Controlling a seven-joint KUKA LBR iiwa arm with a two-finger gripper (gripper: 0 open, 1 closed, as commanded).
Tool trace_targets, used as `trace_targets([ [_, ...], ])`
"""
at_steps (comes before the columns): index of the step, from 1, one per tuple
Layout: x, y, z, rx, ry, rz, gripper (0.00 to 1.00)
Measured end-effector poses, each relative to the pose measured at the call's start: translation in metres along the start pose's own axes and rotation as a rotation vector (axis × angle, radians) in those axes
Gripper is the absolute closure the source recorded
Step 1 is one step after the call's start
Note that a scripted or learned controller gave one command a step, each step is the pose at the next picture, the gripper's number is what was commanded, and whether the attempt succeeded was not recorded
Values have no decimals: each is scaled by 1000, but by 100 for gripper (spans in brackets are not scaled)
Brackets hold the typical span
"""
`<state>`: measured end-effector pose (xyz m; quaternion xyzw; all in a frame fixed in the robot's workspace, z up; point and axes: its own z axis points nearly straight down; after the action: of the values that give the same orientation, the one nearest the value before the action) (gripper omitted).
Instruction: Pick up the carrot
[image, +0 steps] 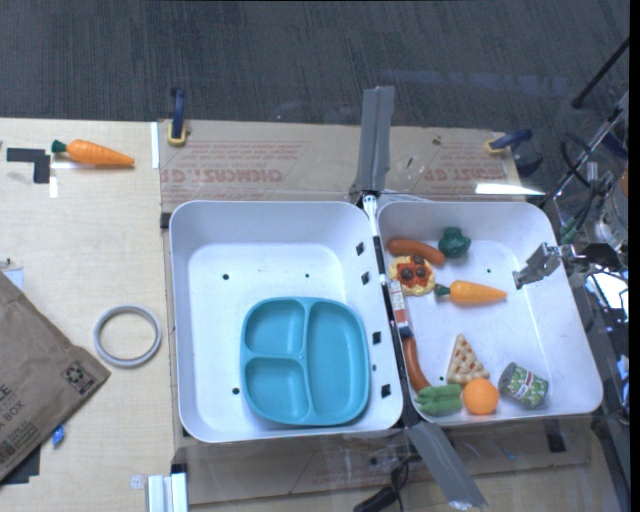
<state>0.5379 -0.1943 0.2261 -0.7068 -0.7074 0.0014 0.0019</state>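
- Printed red lettering, upside down from this camera, runs across the cardboard (240, 160) behind the two bins; it is too blurred to read with confidence.
- Black letters reading "BOX" show on the brown paper bag (35, 385) at the left edge, beside a small square printed mark.
- The green can (524, 385) in the right bin (560, 330) carries a label, its text too small to make out.
- A glossy teal plate (305, 360), moulded into three compartments, sits in the smooth white left bin (200, 300).
- A pale ring of tape (127, 334) lies flat on the light wood bench (80, 250).
- The carrot (476, 293), an orange tapered toy with a green stub, lies on its side in the middle of the right bin, tip pointing right.
- Just left of it sits a round pizza toy (415, 275); above, a reddish sausage (415, 248) and a dark green broccoli (455, 241).
- Toward the front lie a wedge-shaped pizza slice (461, 358), an orange (481, 397), a green pepper (439, 400) and a second sausage (414, 364).
- A second carrot (92, 153) rests on the bench at far left, well apart from both bins.
- The gripper (537, 265), grey metal, hangs over the right bin's right side, near the carrot's tip, a little up and right of it, not touching.
- Whether its fingers are spread or closed cannot be told; nothing is seen between them.
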Motion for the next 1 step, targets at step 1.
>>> trace_targets([
  [1,35,-24,-9,-3,-1,-49,0],
])
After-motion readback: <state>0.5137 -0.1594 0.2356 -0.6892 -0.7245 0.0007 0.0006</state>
